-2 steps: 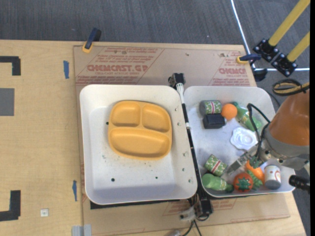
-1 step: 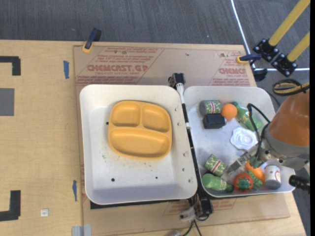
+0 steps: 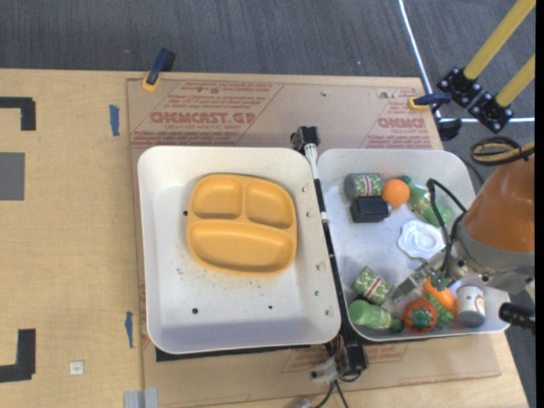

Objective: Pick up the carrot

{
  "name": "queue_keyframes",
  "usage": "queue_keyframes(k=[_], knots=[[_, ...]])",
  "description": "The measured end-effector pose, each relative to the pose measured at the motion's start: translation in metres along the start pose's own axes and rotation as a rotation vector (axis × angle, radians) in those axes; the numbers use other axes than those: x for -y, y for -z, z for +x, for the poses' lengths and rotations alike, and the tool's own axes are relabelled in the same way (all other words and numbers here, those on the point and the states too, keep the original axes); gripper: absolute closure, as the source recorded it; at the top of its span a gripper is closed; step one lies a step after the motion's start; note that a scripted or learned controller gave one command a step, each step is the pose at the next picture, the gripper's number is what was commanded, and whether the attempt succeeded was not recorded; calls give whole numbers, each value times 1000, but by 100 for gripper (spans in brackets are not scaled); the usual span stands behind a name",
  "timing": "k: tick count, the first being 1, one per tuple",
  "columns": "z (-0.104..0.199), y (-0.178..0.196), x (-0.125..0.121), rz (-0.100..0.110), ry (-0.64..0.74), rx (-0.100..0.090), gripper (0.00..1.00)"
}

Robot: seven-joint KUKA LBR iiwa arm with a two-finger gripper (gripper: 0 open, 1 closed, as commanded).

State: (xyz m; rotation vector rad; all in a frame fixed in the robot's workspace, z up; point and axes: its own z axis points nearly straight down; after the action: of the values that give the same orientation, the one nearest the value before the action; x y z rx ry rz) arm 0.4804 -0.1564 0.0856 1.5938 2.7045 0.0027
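Note:
The carrot (image 3: 440,296) is a small orange piece with a green top, lying near the front of the right bin (image 3: 384,253). My gripper (image 3: 415,282) reaches down from the arm (image 3: 506,219) at the right and sits just left of and above the carrot, close to touching it. The arm's orange band and grey wrist cover the bin's right side and part of the carrot.
Around the carrot lie a red-orange toy with a green cap (image 3: 420,314), a white and red can (image 3: 470,304), a green piece (image 3: 371,314) and a green can (image 3: 371,283). Further back are an orange ball (image 3: 395,192), a black block (image 3: 369,209) and a white lid (image 3: 420,240). The left bin (image 3: 170,296) holds a yellow divided plate (image 3: 242,223).

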Motion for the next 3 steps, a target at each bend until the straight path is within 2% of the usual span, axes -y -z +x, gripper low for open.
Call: queue_keyframes(k=[3], knots=[[0, 0, 0, 0, 0, 0, 0]])
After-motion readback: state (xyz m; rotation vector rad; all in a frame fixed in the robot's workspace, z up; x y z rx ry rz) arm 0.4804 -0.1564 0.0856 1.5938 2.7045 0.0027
